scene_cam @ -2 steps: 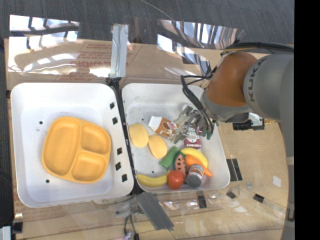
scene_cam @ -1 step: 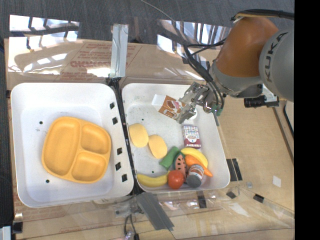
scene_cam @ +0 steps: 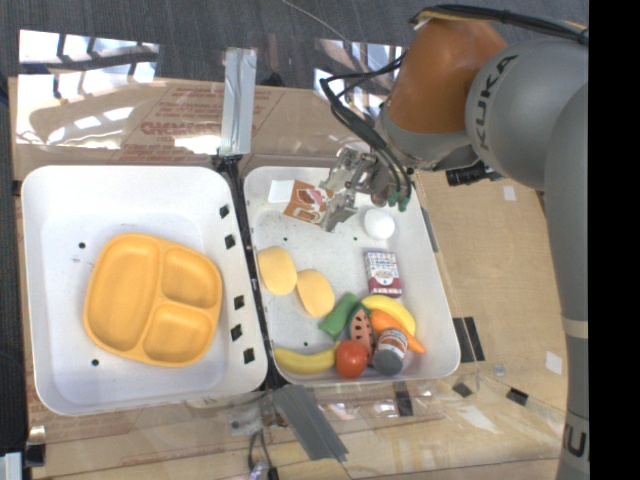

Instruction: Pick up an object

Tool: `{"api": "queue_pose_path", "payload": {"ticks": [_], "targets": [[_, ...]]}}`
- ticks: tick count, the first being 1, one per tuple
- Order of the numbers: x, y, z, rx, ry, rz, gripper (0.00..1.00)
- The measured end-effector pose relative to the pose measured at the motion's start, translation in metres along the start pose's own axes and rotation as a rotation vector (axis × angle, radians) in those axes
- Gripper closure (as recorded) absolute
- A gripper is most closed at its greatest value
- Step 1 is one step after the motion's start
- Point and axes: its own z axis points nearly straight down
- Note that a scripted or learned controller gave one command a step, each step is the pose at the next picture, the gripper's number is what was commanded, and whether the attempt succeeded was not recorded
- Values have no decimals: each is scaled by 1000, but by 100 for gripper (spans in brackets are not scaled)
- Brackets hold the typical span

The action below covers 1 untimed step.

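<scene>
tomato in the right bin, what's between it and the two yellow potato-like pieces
In the camera view, a green vegetable lies between the tomato and the yellow pieces.

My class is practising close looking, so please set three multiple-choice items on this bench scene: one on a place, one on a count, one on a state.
1. Where does the yellow divided tray lie?
A. In the left bin
B. In the right bin
C. On the cardboard outside the bins

2. How many bananas lie in the right bin?
A. None
B. Two
C. Five

3. How does the gripper stand?
A. Over the left bin's middle
B. Low at the right bin's far end
C. Outside both bins

Answers: 1 A, the tray rests on the left bin floor. 2 B, one banana lies at the near edge and another by the small carton. 3 B, it hangs by the brown packet and the white ball.
</scene>
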Motion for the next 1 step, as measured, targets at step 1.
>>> {"api": "queue_pose_path", "payload": {"ticks": [1], "targets": [[-23,-77,37,1,-3,-240,100]]}}
